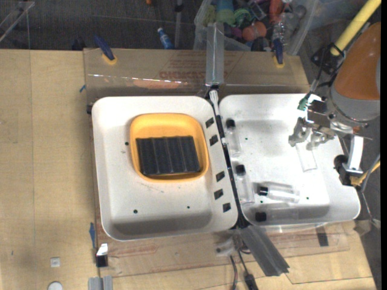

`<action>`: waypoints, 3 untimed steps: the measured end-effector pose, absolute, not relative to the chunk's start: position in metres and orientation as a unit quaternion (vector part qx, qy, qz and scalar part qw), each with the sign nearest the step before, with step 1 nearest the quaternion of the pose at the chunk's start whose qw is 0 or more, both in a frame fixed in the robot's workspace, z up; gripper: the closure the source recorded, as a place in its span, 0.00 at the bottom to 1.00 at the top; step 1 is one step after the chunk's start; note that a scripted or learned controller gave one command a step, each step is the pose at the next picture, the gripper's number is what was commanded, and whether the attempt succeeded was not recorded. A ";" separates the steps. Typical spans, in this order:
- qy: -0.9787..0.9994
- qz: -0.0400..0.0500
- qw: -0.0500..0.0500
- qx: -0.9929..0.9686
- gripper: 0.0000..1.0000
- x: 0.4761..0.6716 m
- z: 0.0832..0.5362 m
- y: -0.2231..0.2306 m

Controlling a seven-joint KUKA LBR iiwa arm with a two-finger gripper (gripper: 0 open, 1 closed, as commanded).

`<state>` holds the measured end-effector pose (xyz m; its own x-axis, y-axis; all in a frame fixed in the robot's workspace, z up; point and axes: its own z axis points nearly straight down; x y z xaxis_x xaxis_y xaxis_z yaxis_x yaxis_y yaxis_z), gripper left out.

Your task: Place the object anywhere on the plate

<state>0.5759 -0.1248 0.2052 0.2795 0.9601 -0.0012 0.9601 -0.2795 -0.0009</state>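
Observation:
A yellow-orange plate [140, 127] lies in the left bin [115, 204]. On it rests a flat black ribbed rectangular object [168, 156], covering most of the plate's middle and front. My gripper [306, 139] hangs over the right bin [338, 207], near its far right part and well away from the plate. Its two fingers stand apart with nothing between them, so it is open. The grey arm with its orange band [361, 65] comes in from the right edge.
In the right bin lie a clear tube with a black cap [278, 192], a small clear piece [308, 161] just below the gripper, and small clear items [237, 169] along the divider. A divider with black clips [219, 162] separates the bins. A tub of toys [254, 8] stands behind.

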 end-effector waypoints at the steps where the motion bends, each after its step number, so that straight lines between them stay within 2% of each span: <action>1: -0.633 0.000 -0.001 -0.774 1.00 0.636 0.185 -0.117; 2: -0.712 -0.001 -0.002 -0.702 1.00 0.667 0.205 -0.086; 3: -0.762 -0.001 -0.002 -0.647 1.00 0.667 0.235 -0.072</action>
